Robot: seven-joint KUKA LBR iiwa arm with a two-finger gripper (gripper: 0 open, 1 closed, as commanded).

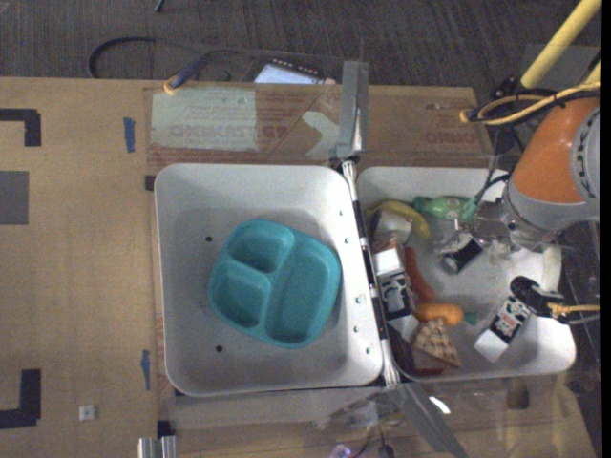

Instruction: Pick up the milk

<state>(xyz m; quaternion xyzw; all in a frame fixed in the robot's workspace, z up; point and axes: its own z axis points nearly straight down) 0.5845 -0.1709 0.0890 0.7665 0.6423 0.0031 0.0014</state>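
while the milk [502,324] lies untouched in the right bin [558,351], the pincer [465,253] hangs apart from it — whether it is open, i cannot tell — nothing lifted yet.

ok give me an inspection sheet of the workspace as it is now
surface: brown bench bearing two white bins, left bin and right bin, side by side
job's things: a white carton with black patches, likely the milk, lies in the right bin near its front right corner, apart from the gripper
clutter: teal divided plate in the left bin; in the right bin a banana, a pizza slice, a green item and a second carton by the divider
gripper: gripper low over the right bin's middle, holding nothing that can be seen
cables: yellow cable by the arm; black cable on the floor
surroundings: dark carpet beyond the bench
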